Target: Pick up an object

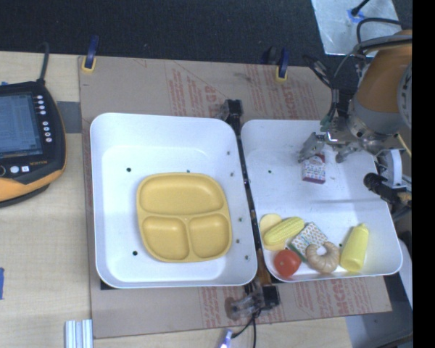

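From above, the desk (pixel 29 267) carries a sheet of cardboard (pixel 167 85) on which two shallow white bins sit side by side. The left bin (pixel 116 143) holds a yellow divided plate (pixel 183 216), lying flat with its three compartments facing up. The right bin (pixel 275 143) holds a cluster of toy food along its near edge: a yellow corn cob (pixel 283 230), a red tomato (pixel 287 263), a tan pretzel-like piece (pixel 323 257), a small patterned packet (pixel 309 236) between them, and a yellow bottle (pixel 354 247) lying tilted at the right. Farther back in the same bin, well apart from that cluster, a small white carton with a purple base (pixel 315 170) stands on the bin floor. The grey-and-orange arm (pixel 383 85) reaches in from the right, and its jaws (pixel 326 145) are spread wide just above the carton, with nothing gripped between them. A tablet-like controller with an orange case (pixel 18 140) rests on the desk at the far left.
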